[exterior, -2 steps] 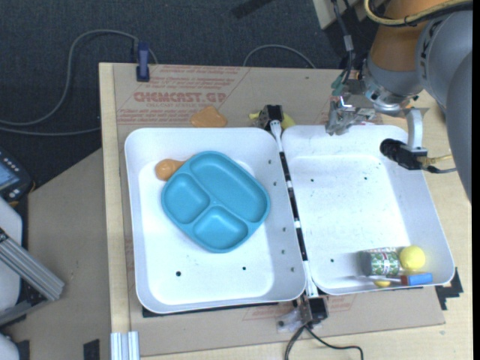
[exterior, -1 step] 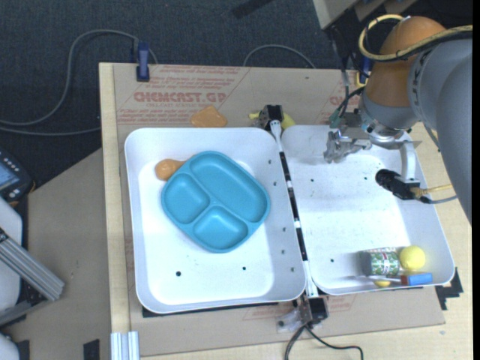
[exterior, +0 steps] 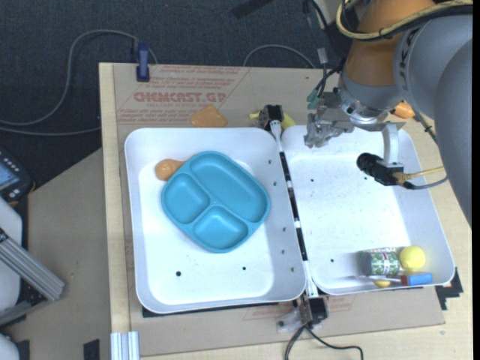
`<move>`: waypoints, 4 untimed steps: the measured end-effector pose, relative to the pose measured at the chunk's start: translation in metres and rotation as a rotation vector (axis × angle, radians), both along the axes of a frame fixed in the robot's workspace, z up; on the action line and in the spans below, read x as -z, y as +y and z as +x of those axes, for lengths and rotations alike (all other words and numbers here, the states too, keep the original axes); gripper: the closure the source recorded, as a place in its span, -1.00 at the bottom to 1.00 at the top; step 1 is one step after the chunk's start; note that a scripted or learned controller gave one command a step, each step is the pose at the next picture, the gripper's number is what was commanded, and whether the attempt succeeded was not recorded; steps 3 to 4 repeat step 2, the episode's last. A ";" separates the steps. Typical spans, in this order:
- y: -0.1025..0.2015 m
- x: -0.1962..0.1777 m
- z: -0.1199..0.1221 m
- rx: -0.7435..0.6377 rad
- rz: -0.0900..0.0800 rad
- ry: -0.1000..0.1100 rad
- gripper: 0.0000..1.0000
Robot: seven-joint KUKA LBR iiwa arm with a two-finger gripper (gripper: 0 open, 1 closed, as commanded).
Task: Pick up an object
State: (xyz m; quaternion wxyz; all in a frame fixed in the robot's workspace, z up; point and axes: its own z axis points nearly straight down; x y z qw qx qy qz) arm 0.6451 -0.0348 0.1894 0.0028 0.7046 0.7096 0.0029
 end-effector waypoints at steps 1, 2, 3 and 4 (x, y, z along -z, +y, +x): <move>-0.004 0.005 -0.001 0.006 -0.001 0.007 -1.00; -0.072 -0.032 -0.031 0.013 -0.003 0.006 -1.00; -0.072 -0.032 -0.031 0.013 -0.003 0.006 -1.00; -0.072 -0.032 -0.031 0.013 -0.003 0.006 -1.00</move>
